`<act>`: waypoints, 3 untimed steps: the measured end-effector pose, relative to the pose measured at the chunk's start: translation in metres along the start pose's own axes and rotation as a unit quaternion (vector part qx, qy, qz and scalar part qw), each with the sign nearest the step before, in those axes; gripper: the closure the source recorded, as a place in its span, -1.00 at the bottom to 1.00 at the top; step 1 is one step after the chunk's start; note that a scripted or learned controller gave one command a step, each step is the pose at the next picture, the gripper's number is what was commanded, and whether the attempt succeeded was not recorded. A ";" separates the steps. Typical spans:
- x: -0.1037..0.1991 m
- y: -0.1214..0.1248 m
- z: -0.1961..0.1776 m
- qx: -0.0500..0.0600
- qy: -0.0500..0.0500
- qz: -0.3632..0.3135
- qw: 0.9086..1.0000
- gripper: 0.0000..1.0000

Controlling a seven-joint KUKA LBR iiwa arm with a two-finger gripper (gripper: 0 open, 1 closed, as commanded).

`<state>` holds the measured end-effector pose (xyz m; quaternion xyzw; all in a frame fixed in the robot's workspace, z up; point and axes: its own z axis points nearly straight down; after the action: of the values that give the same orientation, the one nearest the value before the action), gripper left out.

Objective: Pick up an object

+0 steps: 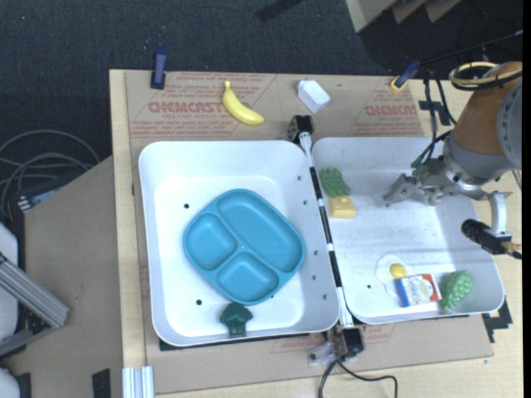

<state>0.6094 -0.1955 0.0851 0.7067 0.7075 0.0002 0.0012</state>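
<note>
gripper point(404, 191): mine, down in the right bin point(365, 243) near its far edge, fingers spread apart, nothing between them
closest grabs: green toy point(332, 180) and yellow block point(342, 209), touching each other by that bin's left wall
near-right corner: fried egg toy point(392, 270), little carton point(416, 289), green bumpy veggie point(457, 289)
left bin point(166, 222): blue divided plate point(242, 245), dark green piece point(236, 317) at the near edge
surface point(133, 123), far edge: banana point(239, 106), white block point(313, 95)

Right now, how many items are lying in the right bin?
5: a green block and a yellow block by the left wall, then a fried egg, a small carton and a green bunch near the front. The arm may hide more.
</note>
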 end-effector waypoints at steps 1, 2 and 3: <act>-0.023 0.058 -0.013 0.003 0.005 -0.002 1.000 -1.00; -0.029 -0.064 -0.052 0.001 0.000 0.001 1.000 -1.00; 0.089 -0.026 -0.180 -0.001 0.001 -0.001 1.000 -1.00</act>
<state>0.5825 -0.1063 0.2646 0.7059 0.7083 0.0021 0.0010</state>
